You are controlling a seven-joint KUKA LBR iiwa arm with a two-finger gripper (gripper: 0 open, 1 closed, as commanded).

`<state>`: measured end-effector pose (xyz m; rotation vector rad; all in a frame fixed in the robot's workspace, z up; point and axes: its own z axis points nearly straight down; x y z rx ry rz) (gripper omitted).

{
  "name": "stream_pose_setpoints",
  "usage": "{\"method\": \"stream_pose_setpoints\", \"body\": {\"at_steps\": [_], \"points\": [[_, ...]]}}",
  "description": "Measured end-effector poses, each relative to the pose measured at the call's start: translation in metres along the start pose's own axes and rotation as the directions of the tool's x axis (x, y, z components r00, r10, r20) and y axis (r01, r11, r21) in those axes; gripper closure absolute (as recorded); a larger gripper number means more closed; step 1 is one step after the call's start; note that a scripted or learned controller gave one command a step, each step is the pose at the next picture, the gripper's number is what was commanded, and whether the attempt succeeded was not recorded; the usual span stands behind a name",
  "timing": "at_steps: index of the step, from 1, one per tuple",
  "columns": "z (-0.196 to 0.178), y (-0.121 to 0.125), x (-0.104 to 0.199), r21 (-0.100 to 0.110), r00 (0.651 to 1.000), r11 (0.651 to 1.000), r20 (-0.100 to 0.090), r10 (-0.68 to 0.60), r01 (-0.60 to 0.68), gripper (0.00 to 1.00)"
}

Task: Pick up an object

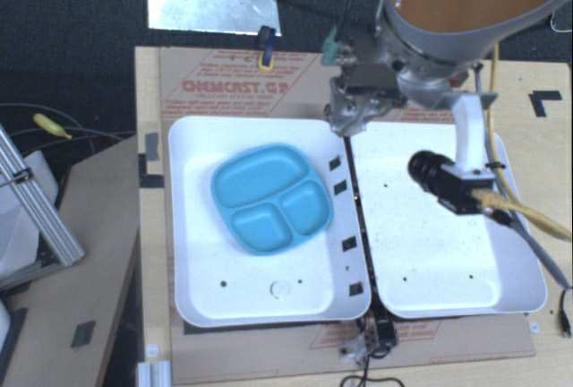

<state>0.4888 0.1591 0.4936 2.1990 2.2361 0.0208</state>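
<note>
One candidate object: a light-blue, three-compartment plastic plate (270, 197), lying flat in the middle of the left shallow white bin (192, 287); all its compartments look bare. Right shallow white bin (448, 287) holds no loose item; a black cylindrical fitting (439, 175) on the arm hangs over it. End effector (354, 112) sits above the bins' far edge, at the divide; finger state cannot be told. Judgement: shift left, descend over the plate's raised rim, and pinch an edge, since the flat face offers no grip.
</note>
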Motion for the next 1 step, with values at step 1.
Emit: {"method": "stream_pose_setpoints", "body": {"at_steps": [1], "points": [[-0.0112,0.0006,-0.0001,-0.002,1.000,1.000,-0.001,-0.004,0.004,1.00]]}}
